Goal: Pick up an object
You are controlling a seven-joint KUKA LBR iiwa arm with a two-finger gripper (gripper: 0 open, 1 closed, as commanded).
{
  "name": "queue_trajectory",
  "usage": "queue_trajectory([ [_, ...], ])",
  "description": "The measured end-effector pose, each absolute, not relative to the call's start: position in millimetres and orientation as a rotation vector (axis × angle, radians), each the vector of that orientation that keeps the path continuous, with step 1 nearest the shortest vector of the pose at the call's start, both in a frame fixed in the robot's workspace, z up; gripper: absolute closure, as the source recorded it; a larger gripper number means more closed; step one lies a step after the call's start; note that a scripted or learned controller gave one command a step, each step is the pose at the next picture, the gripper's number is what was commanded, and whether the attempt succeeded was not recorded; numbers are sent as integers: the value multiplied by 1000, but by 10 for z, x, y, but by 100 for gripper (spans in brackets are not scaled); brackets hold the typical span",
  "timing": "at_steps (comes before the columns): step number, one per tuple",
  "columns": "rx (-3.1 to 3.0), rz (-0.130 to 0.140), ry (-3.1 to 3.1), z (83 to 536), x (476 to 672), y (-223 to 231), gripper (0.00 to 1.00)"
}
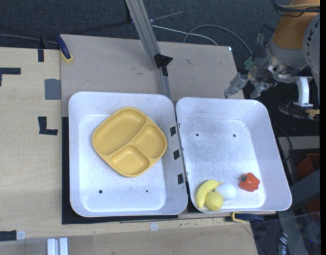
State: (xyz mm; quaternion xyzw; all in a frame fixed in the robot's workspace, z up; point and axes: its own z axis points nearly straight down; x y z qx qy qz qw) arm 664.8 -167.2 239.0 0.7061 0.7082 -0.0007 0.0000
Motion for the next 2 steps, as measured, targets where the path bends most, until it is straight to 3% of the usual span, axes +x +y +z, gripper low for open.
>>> queue_trajectory([
  [1, 2219, -3, 2224, 2390, 6647, -1674, 0],
  [2, 2221, -7, 2226, 1925, 6567, -1665, 0],
])
